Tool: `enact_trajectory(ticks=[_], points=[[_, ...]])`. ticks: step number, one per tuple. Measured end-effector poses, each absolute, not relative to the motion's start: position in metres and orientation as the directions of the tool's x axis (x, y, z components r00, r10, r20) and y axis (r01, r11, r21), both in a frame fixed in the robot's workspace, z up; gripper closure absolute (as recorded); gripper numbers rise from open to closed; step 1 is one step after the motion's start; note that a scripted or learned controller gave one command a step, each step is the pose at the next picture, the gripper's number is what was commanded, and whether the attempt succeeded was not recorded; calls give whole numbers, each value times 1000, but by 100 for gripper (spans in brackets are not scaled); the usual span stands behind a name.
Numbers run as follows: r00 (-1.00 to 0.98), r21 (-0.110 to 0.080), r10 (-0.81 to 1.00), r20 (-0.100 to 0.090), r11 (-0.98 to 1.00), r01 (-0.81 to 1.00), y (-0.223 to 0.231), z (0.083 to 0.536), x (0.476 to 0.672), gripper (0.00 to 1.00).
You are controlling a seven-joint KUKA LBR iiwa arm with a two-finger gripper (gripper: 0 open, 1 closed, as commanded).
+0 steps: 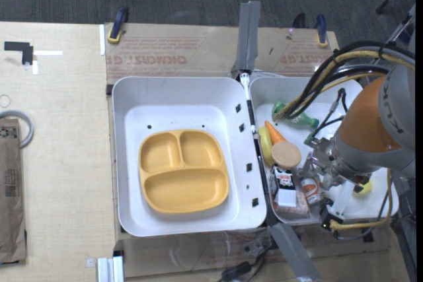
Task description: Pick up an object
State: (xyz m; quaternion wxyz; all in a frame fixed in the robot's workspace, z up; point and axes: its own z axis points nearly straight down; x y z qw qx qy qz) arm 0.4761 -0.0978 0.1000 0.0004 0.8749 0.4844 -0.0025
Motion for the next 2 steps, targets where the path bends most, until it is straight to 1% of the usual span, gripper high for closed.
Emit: enact_trajectory(ticks=[1, 2], points=[[552, -3, 834, -4, -552, 834, -46, 191, 522, 100], [508, -3, 861, -4, -508, 861, -43, 272, 477, 100]])
